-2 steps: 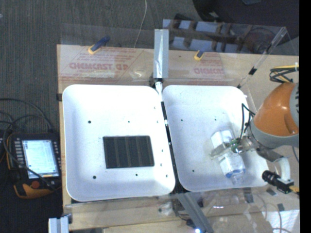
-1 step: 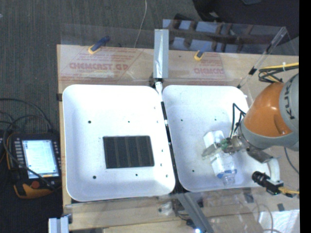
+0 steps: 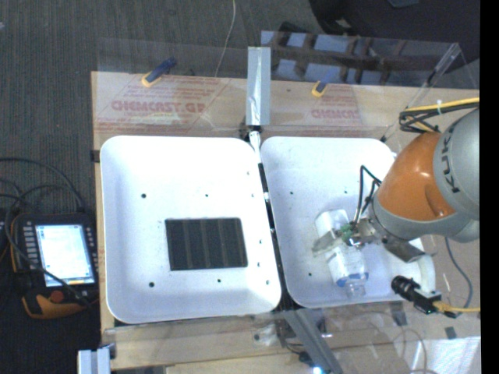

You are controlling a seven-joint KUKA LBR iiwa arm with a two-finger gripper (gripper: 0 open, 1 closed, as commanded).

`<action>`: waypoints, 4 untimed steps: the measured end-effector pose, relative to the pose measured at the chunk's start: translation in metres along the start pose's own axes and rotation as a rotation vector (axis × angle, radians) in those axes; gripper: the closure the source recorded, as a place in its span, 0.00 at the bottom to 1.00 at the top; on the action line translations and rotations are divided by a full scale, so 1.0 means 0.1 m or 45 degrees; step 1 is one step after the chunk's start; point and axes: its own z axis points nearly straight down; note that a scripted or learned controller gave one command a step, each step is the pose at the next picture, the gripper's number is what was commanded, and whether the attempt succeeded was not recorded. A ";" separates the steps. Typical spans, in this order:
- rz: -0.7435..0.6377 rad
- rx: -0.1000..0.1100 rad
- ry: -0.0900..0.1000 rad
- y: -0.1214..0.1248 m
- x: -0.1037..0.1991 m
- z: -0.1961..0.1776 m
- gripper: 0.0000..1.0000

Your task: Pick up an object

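The clear plastic bottle [image 3: 347, 269] lies on its side in the right bin [image 3: 304, 170], near the front wall. It looks light, thin-walled and slick, so it may roll or dent; grip across the body, not the cap end. The tool [image 3: 352, 236] sits just above it, beside a white cup-like object [image 3: 331, 223]. The tool's state cannot be determined. The left bin [image 3: 132, 162] holds a dark ribbed panel [image 3: 206, 243].

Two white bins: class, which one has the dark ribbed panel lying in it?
The left bin: the dark ribbed panel lies on its floor. The right bin has the gripper over it.
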 end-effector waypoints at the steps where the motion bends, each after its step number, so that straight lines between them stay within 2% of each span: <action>1: 0.192 0.008 0.008 0.82 -0.03 0.04 0.00; 2: 0.058 0.005 0.009 0.17 -0.03 0.01 0.00; 3: -0.022 -0.005 0.004 0.02 0.00 0.00 0.00; 4: 0.148 0.011 0.019 0.11 -0.13 0.01 0.00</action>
